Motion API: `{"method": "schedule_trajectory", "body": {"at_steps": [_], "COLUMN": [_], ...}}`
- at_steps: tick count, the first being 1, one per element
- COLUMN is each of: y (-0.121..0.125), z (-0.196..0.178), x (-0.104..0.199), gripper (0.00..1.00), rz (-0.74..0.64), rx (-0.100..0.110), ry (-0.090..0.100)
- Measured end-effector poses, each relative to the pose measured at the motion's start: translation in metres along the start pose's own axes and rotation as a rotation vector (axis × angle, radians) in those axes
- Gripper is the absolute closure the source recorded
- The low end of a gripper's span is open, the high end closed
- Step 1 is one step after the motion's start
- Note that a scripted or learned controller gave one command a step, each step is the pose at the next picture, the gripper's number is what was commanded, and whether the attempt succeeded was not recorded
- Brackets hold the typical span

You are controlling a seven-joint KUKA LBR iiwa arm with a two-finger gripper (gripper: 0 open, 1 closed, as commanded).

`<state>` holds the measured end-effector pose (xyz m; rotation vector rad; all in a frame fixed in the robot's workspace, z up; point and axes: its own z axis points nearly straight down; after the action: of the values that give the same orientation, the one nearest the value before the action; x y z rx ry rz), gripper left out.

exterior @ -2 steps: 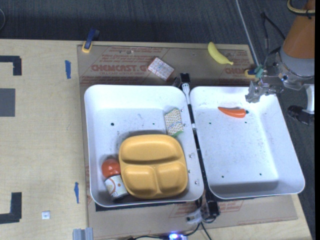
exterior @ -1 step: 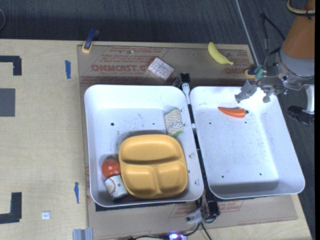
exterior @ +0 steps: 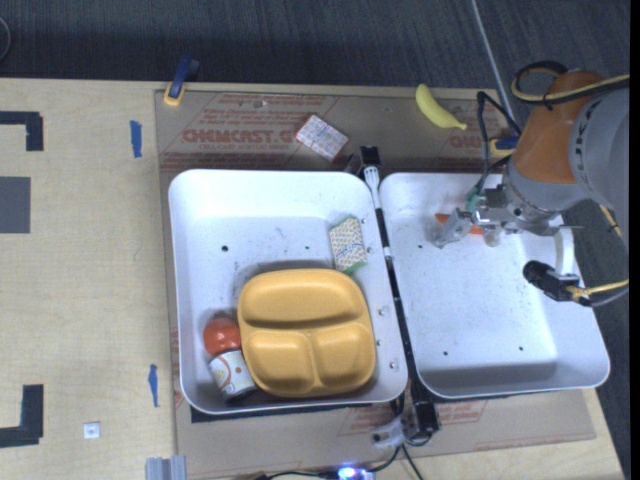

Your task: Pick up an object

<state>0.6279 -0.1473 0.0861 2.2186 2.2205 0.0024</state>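
Hovering over right bin [exterior: 500, 368], claw [exterior: 462, 222] seen; opening cannot be told, nothing seen held. Yellow tray [exterior: 305, 330], can [exterior: 228, 363], packet [exterior: 347, 241] untouched in left bin [exterior: 200, 228]; pick not yet made.

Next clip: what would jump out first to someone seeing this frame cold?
The big yellow compartment tray fills the front of the left bin, with a small orange-topped bottle lying against its left side and a patterned packet just behind it. The grey arm with its orange band reaches in from the right, its tool over the back of the right bin. A yellow banana lies on the cardboard behind the bins.
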Motion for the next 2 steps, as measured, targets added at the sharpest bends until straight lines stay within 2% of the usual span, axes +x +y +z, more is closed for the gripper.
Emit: {"method": "schedule_trajectory", "body": {"at_steps": [1, 2], "y": [0.001, 0.019], "z": [-0.010, -0.070], "x": [0.000, -0.034], "gripper": [1.00, 1.00], "rz": [0.000, 0.000], "rx": [-0.002, 0.000], "ry": [-0.001, -0.001]}}
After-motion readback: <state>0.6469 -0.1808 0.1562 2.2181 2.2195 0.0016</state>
